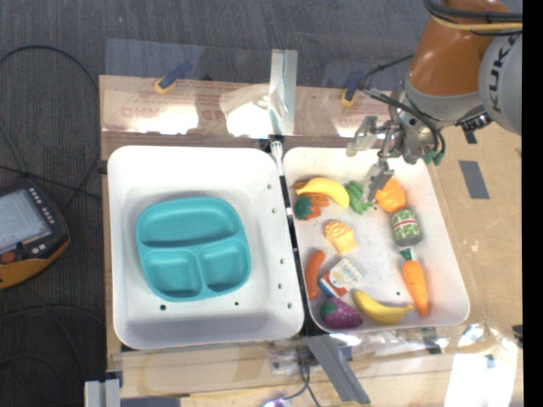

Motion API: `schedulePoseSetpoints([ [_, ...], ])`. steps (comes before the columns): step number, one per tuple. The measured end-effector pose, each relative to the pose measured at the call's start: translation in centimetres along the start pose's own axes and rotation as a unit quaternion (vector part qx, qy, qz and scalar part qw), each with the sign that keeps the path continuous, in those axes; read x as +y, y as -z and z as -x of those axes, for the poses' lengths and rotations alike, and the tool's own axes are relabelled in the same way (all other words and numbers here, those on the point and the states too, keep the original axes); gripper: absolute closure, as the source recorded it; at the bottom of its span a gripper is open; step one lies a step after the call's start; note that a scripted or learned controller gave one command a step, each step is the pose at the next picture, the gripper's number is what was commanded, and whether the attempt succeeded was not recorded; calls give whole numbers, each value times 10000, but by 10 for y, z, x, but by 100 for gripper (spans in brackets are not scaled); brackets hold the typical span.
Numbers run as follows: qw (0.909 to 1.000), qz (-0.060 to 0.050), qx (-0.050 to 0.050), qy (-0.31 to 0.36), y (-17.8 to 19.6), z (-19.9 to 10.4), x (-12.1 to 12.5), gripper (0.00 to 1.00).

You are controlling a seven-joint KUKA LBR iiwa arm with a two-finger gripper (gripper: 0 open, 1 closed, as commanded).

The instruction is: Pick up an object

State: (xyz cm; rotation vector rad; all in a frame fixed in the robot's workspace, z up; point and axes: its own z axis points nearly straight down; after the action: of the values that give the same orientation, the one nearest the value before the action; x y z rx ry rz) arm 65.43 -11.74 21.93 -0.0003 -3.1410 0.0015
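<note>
I see my arm (462, 41) reaching in from two o'clock, with the gripper (386, 155) hanging over the far edge of the right bin (450, 253). Its fingers (378, 179) look slightly parted with nothing between them, though the view there is cluttered and I can't be sure of the gap. Just beside them, at about five o'clock, sits an orange pepper (391, 197). Below it a green can (405, 225) stands with its long axis running twelve to six. A carrot (415, 285) points its tip toward five o'clock. One banana (323, 190) curves across the far left of the bin, another (381, 308) lies along the near edge. The left bin (127, 312) holds a teal tray (193, 246).
</note>
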Motion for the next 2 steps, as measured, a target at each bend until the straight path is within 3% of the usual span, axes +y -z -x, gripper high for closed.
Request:
schedulePoseSetpoints([
  [1, 9997, -15, -112, -206, -110, -19, -12, 0],
  [2, 9994, -28, -166, -289, -118, -38, 16, 0],
])
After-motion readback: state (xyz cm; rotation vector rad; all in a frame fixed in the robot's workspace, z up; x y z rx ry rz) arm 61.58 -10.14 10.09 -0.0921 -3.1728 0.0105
